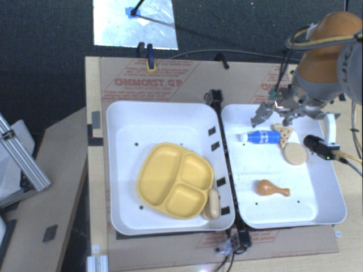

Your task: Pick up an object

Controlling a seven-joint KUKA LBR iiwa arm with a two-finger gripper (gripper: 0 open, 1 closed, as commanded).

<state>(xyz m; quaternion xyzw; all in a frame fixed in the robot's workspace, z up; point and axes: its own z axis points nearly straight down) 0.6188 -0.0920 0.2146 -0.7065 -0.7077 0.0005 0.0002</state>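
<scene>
In the camera view we saw the worktop [170,75] carrying two shallow white bins side by side. The left bin [127,123] held a yellow divided tray [173,180], lying flat and a little turned, and a small beige roll [212,204] rested against the tray's near corner, by the bin wall.

The things for picking were all in the right bin [323,208]. A blue and white bottle [261,137] lay on its side near the far part of the bin. Just at its right end lay a small pizza slice [285,133], and near to that a round tan disc [295,153]. An orange drumstick [271,188] lay alone nearer to us, well apart from the others.

The arm [332,44] reached in from the right, and the hand [278,113] hung over the far part of the right bin, just beyond the bottle. Its fingers stood apart, with nothing between them. We judged that the hand was placed there because the bottle or the slice was the target, and the crowding could have spoiled the grasp.
</scene>
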